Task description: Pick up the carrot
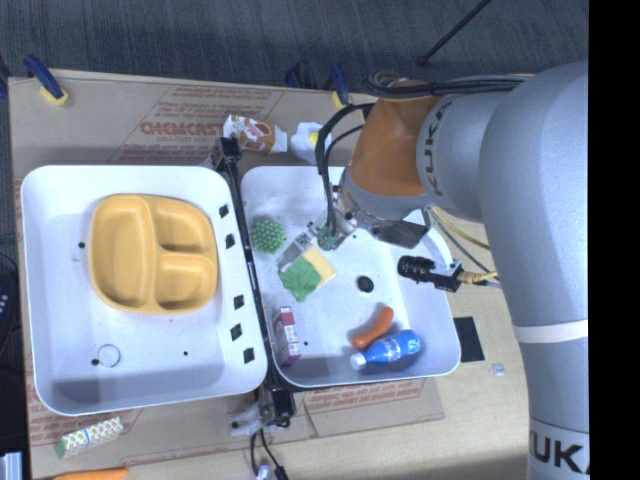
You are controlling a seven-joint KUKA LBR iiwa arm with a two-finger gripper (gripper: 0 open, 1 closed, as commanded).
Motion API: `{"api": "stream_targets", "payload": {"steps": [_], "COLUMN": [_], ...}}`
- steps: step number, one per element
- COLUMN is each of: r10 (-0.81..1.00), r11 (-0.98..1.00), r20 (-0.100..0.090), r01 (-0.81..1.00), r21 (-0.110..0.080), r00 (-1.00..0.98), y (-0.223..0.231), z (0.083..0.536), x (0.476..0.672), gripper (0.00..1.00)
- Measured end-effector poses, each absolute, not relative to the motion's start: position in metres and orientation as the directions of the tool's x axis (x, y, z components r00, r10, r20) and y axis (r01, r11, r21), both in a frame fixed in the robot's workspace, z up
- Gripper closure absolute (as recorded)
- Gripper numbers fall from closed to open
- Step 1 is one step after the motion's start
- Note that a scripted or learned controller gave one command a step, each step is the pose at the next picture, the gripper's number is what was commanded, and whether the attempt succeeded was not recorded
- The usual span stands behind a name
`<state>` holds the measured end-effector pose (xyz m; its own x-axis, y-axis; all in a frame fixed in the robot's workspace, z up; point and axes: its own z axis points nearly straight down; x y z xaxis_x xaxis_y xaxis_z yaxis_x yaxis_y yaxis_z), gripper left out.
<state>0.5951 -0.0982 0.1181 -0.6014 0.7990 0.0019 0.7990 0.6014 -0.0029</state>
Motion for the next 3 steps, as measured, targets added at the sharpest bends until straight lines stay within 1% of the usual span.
{"api": "stream_targets", "payload": {"steps": [1, 2, 3], "r10": [0.797, 0.797, 0.795], "r11": [0.604, 0.604, 0.607], "r20": [0.001, 0.001, 0.001], "r01": [0.797, 0.797, 0.794], "r21": [-0.003, -0.003, -0.004], "r00": [-0.604, -0.604, -0.607], "y": [-0.098, -0.098, -0.098], "z": [0.129, 0.129, 0.139], "x": [0.596, 0.596, 0.596], "gripper": [1.00, 0.00, 1.00]}}
